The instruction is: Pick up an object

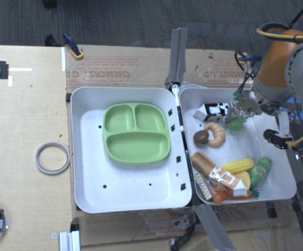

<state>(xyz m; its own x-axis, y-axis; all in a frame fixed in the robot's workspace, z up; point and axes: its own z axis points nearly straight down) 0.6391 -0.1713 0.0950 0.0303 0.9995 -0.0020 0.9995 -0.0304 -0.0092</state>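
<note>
I am looking down on two white bins. In the left bin (83, 156) a green divided plate (137, 132) is lying. My arm is reaching into the right bin (282, 163), its gripper (236, 116) hanging over a small green object (235, 123); I cannot tell whether it is gripping it. Nearby a doughnut (214, 133), corn cob (237, 166) and green bottle (259, 171) are lying.
</note>
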